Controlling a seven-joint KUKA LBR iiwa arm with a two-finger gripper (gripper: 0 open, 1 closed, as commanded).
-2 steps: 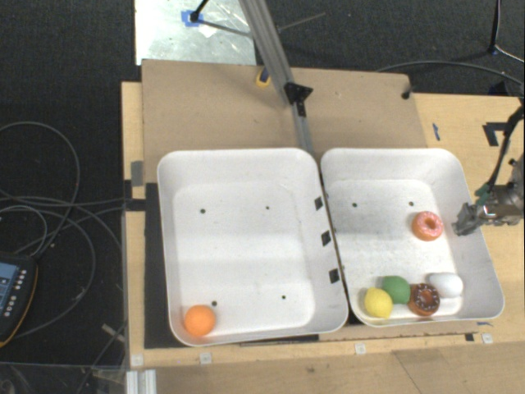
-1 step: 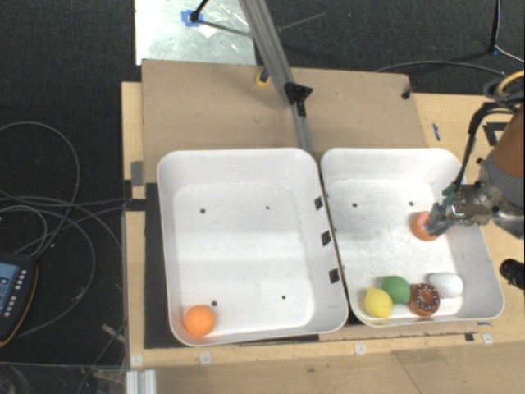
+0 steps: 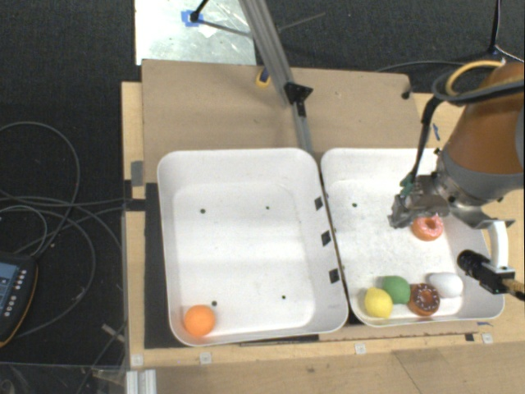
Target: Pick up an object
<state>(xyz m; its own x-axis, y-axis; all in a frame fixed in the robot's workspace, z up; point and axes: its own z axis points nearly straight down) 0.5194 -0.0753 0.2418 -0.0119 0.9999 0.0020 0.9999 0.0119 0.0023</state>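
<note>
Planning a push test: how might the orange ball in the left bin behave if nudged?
The orange ball looks round and smooth, so it would probably roll freely. It sits by the left bin corner, whose walls would likely stop it. It may slip from a pinch.

Two white bins (image 3: pixel 246 167) were seen on a tan bench (image 3: pixel 205 105). An orange ball (image 3: pixel 198 320) was noted in the left bin; in the right, a yellow ball (image 3: pixel 377 302), a green one (image 3: pixel 396 287), a white egg shape (image 3: pixel 445 284) and two doughnuts — one pink-orange (image 3: pixel 426 228), one brown with pale speckles (image 3: pixel 424 300). The arm (image 3: pixel 488 138) was coloured orange above grey — its gripper (image 3: pixel 410 212) dark.
</note>
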